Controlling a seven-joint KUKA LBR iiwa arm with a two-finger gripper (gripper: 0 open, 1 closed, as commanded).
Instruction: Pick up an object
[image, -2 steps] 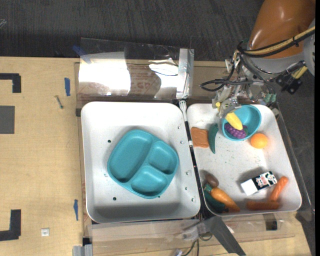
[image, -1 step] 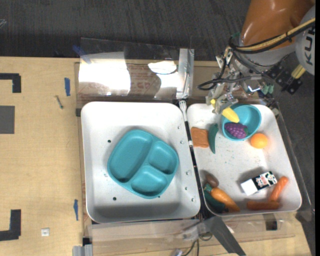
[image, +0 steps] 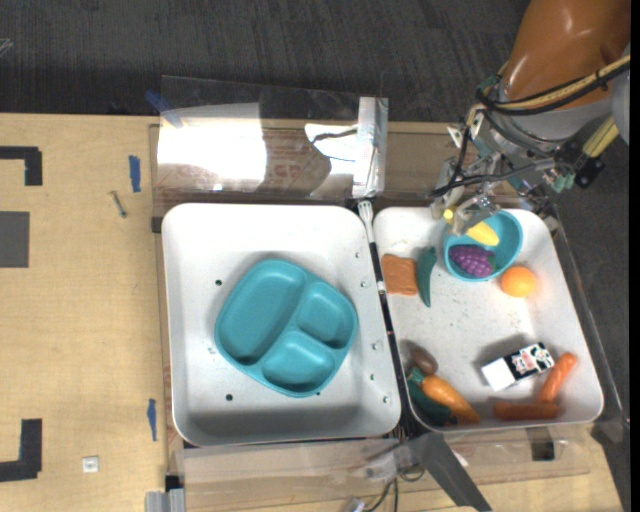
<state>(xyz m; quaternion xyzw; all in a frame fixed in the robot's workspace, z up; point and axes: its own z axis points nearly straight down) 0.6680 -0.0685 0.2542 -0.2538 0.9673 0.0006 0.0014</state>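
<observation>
Camera view, slanted look down on both bins.

Left bin (image: 190, 380): holds one teal tray (image: 287, 325) with three compartments, lying near the middle, turned at an angle to the bin walls.

Right bin (image: 470, 330): several items, mostly along the edges.
- Blue bowl (image: 510, 238) at the far side, tilted, with a yellow piece (image: 483, 234) and purple grapes (image: 472, 262) inside.
- Orange ball (image: 518, 282) just beside the bowl, on its near-right side.
- Orange-brown block (image: 400, 275) near the left wall, with a dark green piece (image: 426, 274) touching its right side.
- Small box (image: 518, 365), white and black, at the near right. Its print is too small to read.
- Orange carrot (image: 559, 373) beside the box; a reddish sausage shape (image: 525, 409) along the near wall.
- Second carrot (image: 447, 394) at the near-left corner, with a brown item (image: 421, 356) just behind it and something dark green beneath it.

Gripper (image: 470, 205): at the far edge of the right bin, just above the bowl's rim, amid wires. Cannot tell whether it is apart or together; nothing is seen clamped in it.

No readable labels anywhere.
</observation>
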